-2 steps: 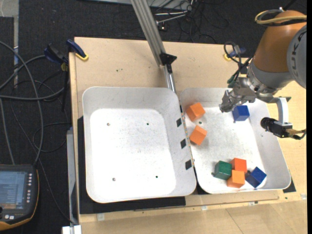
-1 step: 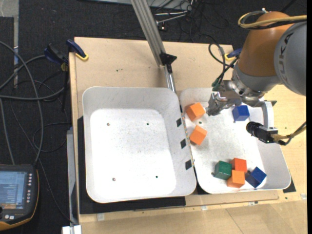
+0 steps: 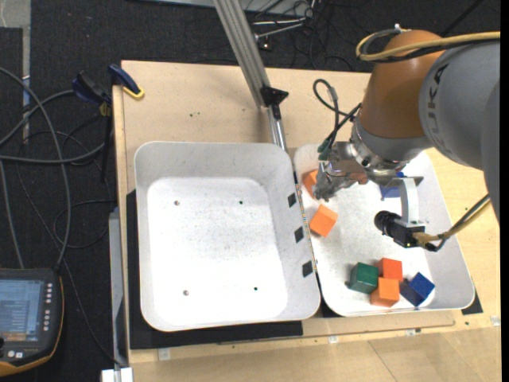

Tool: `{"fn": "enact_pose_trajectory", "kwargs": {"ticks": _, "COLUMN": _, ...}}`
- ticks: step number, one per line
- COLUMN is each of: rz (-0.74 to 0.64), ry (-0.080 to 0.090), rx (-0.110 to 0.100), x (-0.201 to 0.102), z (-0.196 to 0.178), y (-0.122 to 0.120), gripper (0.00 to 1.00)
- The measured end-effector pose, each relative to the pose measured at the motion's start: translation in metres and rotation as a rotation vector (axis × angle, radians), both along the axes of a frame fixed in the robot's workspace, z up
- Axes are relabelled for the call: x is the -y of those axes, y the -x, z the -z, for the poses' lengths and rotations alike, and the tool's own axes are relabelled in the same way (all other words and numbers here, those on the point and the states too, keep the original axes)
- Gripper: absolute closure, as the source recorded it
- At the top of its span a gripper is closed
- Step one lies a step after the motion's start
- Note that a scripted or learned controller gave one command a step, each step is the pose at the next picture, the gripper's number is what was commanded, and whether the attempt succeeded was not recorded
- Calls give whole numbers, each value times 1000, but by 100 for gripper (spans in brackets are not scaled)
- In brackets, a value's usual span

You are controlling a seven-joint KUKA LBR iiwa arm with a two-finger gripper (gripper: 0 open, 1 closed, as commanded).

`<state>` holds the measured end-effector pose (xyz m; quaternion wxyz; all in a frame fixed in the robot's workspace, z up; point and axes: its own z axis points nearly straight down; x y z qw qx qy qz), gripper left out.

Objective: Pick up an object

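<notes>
I cannot tell the claw's (image 3: 328, 183) state. An orange block (image 3: 323, 220) sits just below it, tilted, near the right bin's (image 3: 460, 281) left wall; I judge a closing claw may knock it aside.

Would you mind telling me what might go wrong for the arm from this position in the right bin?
1. The gripper works close to the right bin's left wall, beside the orange block; a descent here may clip the wall or nudge the block away.
2. The green block, two orange blocks and blue block sit tightly clustered, so a grab there might catch more than one.
</notes>
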<state>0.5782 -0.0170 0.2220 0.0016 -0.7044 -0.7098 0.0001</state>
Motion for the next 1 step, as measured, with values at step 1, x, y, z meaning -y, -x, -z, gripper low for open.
{"fn": "enact_pose_trajectory", "kwargs": {"ticks": 1, "rz": -1, "ry": 0, "rx": 3, "x": -49, "z": -12, "y": 11, "gripper": 100}}
